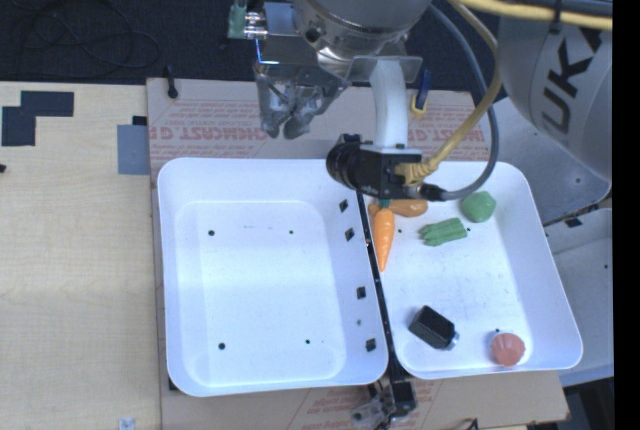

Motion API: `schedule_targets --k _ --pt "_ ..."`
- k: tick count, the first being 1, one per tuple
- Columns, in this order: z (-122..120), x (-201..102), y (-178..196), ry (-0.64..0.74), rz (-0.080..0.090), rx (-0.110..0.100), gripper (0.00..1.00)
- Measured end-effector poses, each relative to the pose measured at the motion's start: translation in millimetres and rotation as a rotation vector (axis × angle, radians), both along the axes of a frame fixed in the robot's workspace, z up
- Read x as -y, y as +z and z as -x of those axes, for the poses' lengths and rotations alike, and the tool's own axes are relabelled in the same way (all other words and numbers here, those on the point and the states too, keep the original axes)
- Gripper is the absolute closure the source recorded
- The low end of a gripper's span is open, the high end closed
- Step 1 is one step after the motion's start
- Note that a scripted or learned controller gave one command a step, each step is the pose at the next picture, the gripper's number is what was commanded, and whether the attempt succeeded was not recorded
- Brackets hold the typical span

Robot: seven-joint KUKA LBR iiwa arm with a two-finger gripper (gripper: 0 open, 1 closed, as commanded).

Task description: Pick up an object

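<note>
From beside the bench, the two-finger gripper [292, 123] hangs high over the far rim of the left shallow white plastic bin [260, 288], above the printed brown cardboard sheet [205, 133] on which both bins rest. Nothing is seen in its grasp. Whether it is open or closed cannot be told from this angle.

All candidate objects lie in the right shallow white plastic bin [470, 288]:

- An orange tapered toy carrot [382, 240] lies against the inner wall where the two bins meet, tip toward the near side.
- A flat orange piece [410, 209] lies just beside the carrot's thick end.
- A green elongated soft-looking piece [443, 232] lies near the middle of the far half.
- A rounded green lump [479, 206] sits close to it, nearer the far right corner.
- A black rectangular block [433, 327] lies apart from the others in the near half.
- A round pink-red ball [507, 348] rests near the near right corner.

Judgement: no pick is made yet. The raised position probably serves as a clear travel height, so the arm can cross the bin walls without striking them. The black block looks like the easiest target because open floor surrounds it. The carrot is harder, since the wall beside it leaves little room on one side.
</note>
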State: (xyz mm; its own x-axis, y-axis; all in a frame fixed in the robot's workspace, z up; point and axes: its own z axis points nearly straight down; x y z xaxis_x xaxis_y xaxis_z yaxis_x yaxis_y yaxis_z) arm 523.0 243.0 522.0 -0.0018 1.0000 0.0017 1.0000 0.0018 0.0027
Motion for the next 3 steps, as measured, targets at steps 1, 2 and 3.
schedule_targets --k 1,2,3 --pt "-88.3 -0.5 16.6 -0.003 0.002 0.0 1.0" --pt "-22.2 -0.4 15.3 0.001 0.004 -0.01 1.0" --pt "-52.6 -1.0 14.6 -0.002 0.004 -0.006 1.0"
